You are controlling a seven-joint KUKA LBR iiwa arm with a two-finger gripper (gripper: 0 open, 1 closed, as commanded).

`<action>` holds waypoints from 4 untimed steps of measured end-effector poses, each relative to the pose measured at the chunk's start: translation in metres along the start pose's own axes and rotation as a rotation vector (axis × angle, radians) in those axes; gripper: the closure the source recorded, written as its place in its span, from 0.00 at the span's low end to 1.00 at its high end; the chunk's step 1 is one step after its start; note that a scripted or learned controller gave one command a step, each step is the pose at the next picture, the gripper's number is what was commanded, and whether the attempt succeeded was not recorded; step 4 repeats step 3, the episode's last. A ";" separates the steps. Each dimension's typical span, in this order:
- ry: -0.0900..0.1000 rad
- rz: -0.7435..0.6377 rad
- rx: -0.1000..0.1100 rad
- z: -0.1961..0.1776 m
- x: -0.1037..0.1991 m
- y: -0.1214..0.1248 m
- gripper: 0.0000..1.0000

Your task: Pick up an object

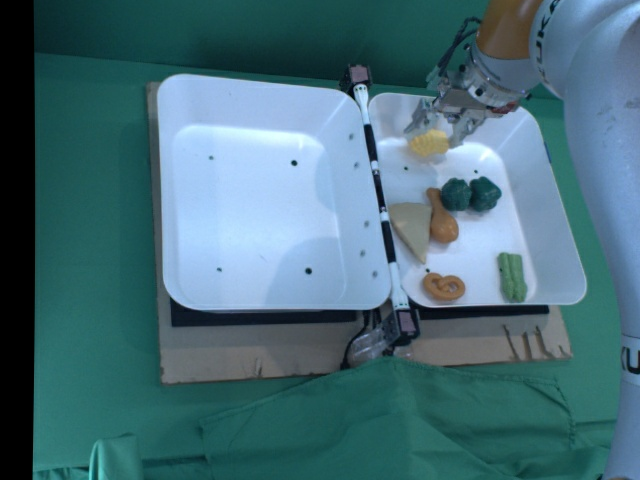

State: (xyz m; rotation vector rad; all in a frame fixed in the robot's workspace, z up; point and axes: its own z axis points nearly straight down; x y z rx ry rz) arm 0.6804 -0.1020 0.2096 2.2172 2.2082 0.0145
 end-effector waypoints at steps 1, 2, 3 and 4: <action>0.000 0.012 0.003 -0.063 -0.006 0.010 1.00; -0.002 0.000 0.007 -0.074 -0.024 0.000 1.00; 0.000 0.012 0.003 -0.136 -0.020 0.010 1.00; 0.000 0.012 0.003 -0.136 -0.020 0.010 1.00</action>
